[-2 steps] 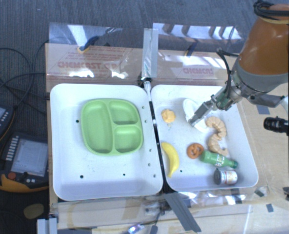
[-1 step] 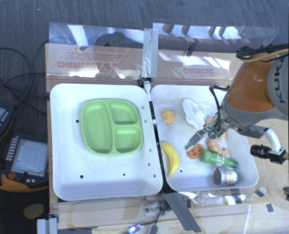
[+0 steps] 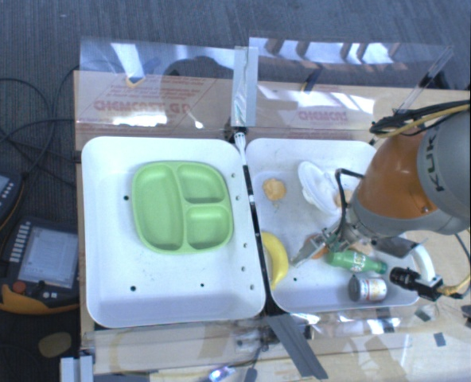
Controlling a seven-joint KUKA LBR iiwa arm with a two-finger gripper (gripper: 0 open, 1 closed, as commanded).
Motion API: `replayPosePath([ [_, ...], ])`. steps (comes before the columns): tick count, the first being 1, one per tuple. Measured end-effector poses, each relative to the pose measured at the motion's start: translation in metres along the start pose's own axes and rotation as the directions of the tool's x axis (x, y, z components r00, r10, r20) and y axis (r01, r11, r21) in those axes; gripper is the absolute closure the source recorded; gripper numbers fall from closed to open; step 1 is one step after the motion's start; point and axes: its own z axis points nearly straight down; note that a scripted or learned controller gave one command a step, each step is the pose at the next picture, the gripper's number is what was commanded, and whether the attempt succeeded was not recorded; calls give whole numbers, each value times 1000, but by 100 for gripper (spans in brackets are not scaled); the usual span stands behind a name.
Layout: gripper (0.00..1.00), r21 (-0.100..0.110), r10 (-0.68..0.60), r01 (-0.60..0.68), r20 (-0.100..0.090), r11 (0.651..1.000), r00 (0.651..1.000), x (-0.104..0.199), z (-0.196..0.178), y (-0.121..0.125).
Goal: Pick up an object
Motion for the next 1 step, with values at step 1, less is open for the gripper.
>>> replayPosePath([
  [1,0,36,-97,98,-39,995,995,-46,4,33],
])
